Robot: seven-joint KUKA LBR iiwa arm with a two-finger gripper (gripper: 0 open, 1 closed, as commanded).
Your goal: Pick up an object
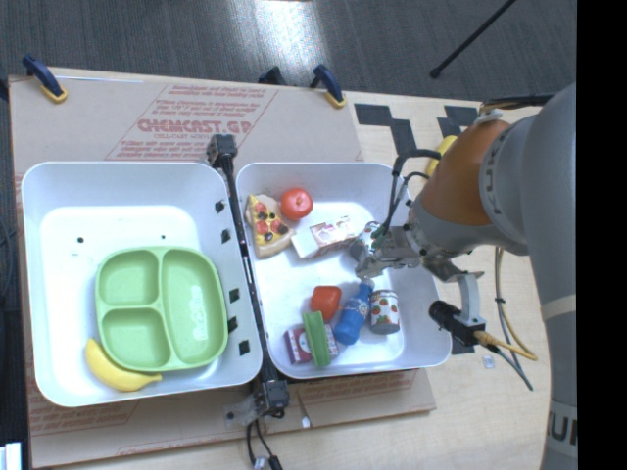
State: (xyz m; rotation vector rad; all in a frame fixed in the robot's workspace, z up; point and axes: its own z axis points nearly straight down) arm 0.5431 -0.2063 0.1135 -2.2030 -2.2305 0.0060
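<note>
Two shallow white bins sit side by side on a surface covered with brown cardboard. The left bin [39,262] holds a green divided tray [162,308] and a yellow banana [116,368] that lies against the tray's near-left corner.

The right bin [416,351] holds a scatter of small things. Toward its far side are a pizza slice toy [266,223], a red tomato [296,203] just beside it, and a white packet [328,235] near the middle. Toward its near side are a red-orange block [326,300], a blue bottle [353,319], a small can with a red label [385,312], and a green bar [315,338] resting on a dark red box [297,346].

The grey arm with its orange band reaches in from the right over the right bin's edge. The jaws [369,258] are low in the right bin, between the white packet and the top of the blue bottle; whether they are wide, narrow or gripping anything cannot be told from this angle.
</note>
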